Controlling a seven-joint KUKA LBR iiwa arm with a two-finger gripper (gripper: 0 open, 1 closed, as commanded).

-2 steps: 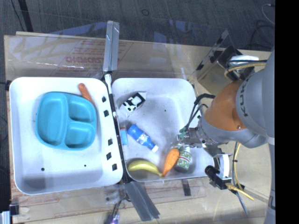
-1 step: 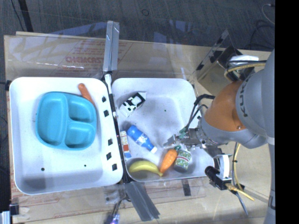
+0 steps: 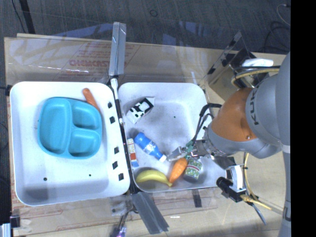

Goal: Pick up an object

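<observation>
Several things crowd the tool: carrot, banana, blue bottle. It could clip or nudge a neighbour; can't tell its grip state.

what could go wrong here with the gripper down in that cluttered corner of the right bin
1. The gripper sits low among a carrot, a small green-labelled pack and a banana that lie close together, so closing may catch two things or push one aside.
2. These lie near the right bin front wall, so a thing may get wedged there.
</observation>
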